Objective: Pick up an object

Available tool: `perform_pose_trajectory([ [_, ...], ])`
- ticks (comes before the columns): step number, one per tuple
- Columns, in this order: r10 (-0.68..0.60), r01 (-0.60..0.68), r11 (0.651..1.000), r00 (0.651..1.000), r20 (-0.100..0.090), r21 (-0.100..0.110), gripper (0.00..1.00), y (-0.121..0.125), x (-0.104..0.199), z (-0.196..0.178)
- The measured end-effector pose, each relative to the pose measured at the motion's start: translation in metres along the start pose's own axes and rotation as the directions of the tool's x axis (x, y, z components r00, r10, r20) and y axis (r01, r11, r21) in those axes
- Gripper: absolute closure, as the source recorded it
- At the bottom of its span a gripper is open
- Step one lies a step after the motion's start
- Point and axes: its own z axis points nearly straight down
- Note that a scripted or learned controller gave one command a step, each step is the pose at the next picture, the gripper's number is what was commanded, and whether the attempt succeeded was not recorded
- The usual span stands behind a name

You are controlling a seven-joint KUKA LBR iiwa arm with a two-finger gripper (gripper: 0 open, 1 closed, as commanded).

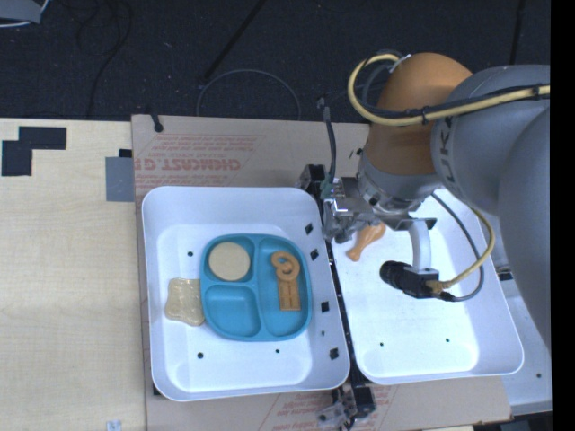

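My gripper (pixel 349 219) hangs over the upper left corner of the right bin (pixel 449 348), close to the wall between the two bins. A small tan, peg-like object (pixel 366 240) pokes out from just beneath it, slanting down to the left; whether it is held I cannot tell. In the left bin (pixel 171 223) lies a blue divided tray (pixel 243 317). The tray holds a round beige disc (pixel 228 260) and a wooden key-shaped piece (pixel 287 278). A pale beige chunk (pixel 185 300) rests against the tray's left edge.
The grey arm with its orange band (pixel 422 106) covers the upper right of the right bin. A black cable with a connector (pixel 409 278) dangles over that bin's middle. Cardboard (pixel 225 155) lies under both bins, with a wooden bench (pixel 63 285) to the left.
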Motion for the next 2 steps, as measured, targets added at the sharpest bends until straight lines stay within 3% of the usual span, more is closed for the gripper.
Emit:
perform_pose_trajectory([
  [1,0.001,-0.001,1.0,1.0,0.001,0.001,1.0,0.0104,0.0417,0.006],
  [2,0.001,-0.001,1.0,1.0,0.002,0.002,0.0,0.0099,0.0406,0.0057],
])
